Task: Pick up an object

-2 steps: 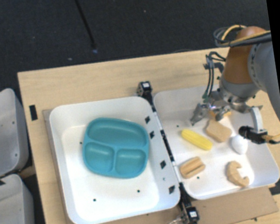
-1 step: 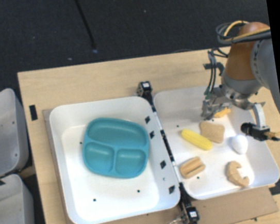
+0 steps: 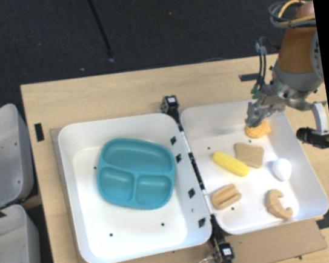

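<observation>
My gripper (image 3: 257, 114) hangs over the back of the right bin (image 3: 212, 123), directly above a small orange-yellow piece (image 3: 259, 130) and touching or nearly touching its top. The arm covers the far side of that piece. Further forward in the same bin lie a yellow corn-like piece (image 3: 230, 164), a tan bread slice (image 3: 250, 154), a white egg shape (image 3: 280, 169), a brown bun (image 3: 226, 196) and a curved tan pastry (image 3: 278, 204).
The left bin (image 3: 87, 231) holds a teal divided plate (image 3: 136, 172). A ridge with black clips (image 3: 190, 173) separates the two bins. The arm's grey body with its orange band (image 3: 295, 56) stands over the bench's right back corner.
</observation>
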`<state>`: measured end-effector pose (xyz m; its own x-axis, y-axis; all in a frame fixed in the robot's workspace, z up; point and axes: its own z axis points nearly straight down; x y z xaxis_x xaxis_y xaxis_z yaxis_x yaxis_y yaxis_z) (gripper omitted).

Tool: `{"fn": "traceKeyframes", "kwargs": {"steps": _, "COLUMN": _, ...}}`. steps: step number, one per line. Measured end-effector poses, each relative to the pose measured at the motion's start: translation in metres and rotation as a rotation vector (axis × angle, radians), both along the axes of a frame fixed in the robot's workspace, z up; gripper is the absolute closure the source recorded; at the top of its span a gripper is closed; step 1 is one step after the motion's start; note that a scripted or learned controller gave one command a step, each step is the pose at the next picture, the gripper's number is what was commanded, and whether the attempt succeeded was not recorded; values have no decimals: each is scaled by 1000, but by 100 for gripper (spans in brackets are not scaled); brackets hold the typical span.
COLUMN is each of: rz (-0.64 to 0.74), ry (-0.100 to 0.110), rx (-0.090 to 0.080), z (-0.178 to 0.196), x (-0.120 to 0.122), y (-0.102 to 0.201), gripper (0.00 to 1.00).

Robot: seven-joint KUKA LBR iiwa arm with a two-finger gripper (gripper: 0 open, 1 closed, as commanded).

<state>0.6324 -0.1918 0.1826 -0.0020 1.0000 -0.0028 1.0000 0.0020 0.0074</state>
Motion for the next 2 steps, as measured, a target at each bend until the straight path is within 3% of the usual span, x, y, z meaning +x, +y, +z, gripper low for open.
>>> {"fn": "traceKeyframes", "kwargs": {"steps": 2, "rz": 5, "ry": 3, "rx": 1, "z": 75, "x": 8, "y": -4, "gripper": 100}}
